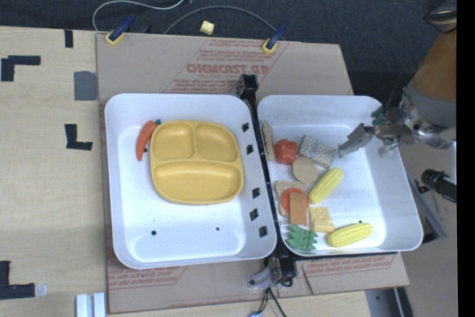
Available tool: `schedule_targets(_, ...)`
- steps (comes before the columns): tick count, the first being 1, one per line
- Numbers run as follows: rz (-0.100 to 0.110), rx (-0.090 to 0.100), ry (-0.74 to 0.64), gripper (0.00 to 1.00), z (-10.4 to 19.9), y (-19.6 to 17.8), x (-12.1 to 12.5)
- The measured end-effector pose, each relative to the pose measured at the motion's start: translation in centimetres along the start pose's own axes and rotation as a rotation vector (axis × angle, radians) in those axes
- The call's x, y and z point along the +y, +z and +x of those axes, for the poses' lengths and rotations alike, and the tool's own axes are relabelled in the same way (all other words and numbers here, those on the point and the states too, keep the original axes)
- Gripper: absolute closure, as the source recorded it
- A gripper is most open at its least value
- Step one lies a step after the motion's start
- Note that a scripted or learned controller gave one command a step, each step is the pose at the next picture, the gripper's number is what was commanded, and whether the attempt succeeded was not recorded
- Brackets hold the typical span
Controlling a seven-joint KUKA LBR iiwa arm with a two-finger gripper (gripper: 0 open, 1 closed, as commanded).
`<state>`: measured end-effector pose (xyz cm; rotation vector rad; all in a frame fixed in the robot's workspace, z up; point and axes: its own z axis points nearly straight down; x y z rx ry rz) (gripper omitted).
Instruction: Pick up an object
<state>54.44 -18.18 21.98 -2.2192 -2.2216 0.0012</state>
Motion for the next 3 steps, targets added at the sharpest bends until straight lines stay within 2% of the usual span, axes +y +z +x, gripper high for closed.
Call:
schedule_targets(1,-0.005,0.000,0.003,0.00,3.7,13.9,-1.8)
schedule_targets(2,-0.007,0.006,-0.001,1.00,3.8,12.1,-1.5)
schedule_targets(3,-0.009,0.002,-0.010,1.00,12.9,3.0,-1.0)
